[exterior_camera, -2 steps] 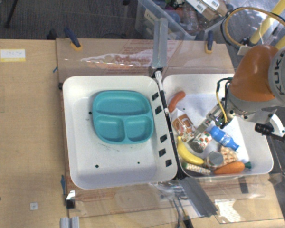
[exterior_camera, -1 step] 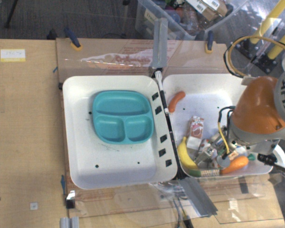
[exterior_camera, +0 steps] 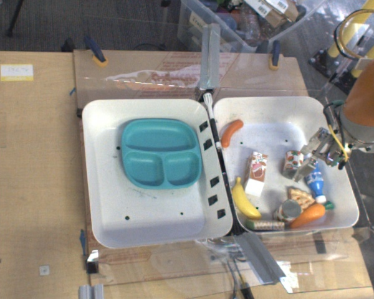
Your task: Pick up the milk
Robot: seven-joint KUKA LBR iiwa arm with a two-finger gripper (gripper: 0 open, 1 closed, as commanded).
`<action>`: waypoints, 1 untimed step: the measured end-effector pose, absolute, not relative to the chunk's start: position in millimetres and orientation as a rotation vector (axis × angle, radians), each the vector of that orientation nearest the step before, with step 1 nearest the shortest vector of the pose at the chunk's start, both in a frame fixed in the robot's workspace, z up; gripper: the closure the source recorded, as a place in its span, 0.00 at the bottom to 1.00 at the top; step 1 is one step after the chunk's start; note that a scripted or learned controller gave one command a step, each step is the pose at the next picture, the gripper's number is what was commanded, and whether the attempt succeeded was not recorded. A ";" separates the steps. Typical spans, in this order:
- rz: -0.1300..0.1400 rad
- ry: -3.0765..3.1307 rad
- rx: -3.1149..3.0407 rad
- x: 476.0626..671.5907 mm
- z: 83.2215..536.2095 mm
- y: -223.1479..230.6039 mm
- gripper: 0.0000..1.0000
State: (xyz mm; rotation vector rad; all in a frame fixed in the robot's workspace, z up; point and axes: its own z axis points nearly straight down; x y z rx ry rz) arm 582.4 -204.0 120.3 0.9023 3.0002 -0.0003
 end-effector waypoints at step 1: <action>0.002 3.001 0.845 500.8 94.7 -221.3 0.00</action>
